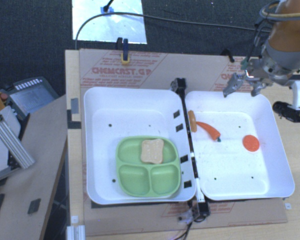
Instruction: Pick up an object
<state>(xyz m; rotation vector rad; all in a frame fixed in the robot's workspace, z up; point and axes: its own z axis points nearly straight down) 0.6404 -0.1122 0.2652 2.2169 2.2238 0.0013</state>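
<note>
The right white bin (277, 149) holds an orange carrot (208, 128) near its left wall, a thin orange stick (192, 120) beside the divider, and a round orange disc (251, 143) toward the right. My gripper (244, 85) hangs above the bin's far rim at the upper right, well clear of these objects. Its two fingers stand apart, open, with nothing between them. In the left bin (100, 109) a green divided plate (135, 179) carries a slice of bread (152, 150) in its top compartment.
A yellow clamp (125, 51) grips the cardboard sheet behind the bins. A black cable runs across the back. A grey device (32, 96) and a metal rail (10, 139) sit on the side table at left.
</note>
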